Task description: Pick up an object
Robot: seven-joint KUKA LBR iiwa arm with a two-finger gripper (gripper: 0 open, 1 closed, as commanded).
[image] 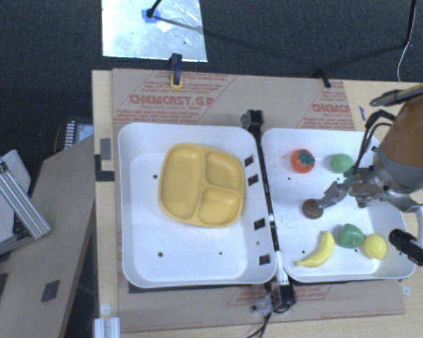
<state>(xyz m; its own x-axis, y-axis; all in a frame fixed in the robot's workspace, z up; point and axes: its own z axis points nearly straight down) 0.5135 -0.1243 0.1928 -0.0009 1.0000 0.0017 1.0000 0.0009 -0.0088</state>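
Bins side by side: left bin (137,259) has a yellow tray (201,185), right bin (285,189) has the pickables. We see a tomato (302,160) and a light green piece (341,163) near the far wall, a brown ball (312,208) mid-bin, and a banana (319,250), green toy (350,236) and lemon (375,246) by the near wall. The arm (409,143) comes in from the right; the gripper (336,193) sits just right of the brown ball, close, maybe touching. We can't tell if the fingers are open or closed, and nothing shows between them.

We judge these as light, stiff plastic toy food, smooth and likely to roll or slip. The ball looks the nearest target; take it across its widest part. For the banana, grip across the middle.

Hard to read: finger tips blur into the grey linkage, the arm cuts off the bin's right edge, and the green toy touches the lemon, so their outlines merge.
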